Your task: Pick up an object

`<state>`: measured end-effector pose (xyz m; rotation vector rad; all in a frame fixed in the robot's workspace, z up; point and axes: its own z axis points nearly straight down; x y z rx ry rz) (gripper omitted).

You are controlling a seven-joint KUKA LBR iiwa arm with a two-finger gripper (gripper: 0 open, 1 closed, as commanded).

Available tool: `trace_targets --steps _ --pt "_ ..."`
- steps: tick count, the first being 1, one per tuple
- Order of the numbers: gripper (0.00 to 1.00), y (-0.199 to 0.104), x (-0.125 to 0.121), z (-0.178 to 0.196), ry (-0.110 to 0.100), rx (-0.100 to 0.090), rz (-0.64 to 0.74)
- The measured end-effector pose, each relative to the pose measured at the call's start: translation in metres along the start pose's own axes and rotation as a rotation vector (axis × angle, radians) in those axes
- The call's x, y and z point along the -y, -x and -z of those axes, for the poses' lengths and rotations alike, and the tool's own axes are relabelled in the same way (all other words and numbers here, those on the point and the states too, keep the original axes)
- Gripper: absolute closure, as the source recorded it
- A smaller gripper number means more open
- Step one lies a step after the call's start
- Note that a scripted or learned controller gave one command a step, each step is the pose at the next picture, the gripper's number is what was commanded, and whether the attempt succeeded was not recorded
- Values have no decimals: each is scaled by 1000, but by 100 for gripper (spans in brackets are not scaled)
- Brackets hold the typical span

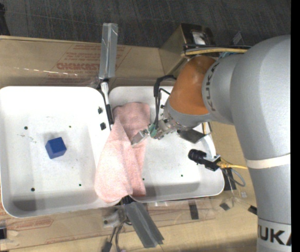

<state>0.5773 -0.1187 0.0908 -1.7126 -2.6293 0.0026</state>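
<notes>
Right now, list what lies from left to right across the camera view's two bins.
Small blue cube in the left white bin → pink cloth draped over the divider → hand → right white bin.

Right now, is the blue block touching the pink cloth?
Apart. The camera view shows the blue block alone in the left bin, with bare white floor between it and the pink cloth draped over the divider.
</notes>
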Motion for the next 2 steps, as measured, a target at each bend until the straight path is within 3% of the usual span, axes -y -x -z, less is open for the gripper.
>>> trace_targets --steps 1,2 --pt "100 0 0 10 -2 0 5" --pt "0 0 0 10 -2 0 5"
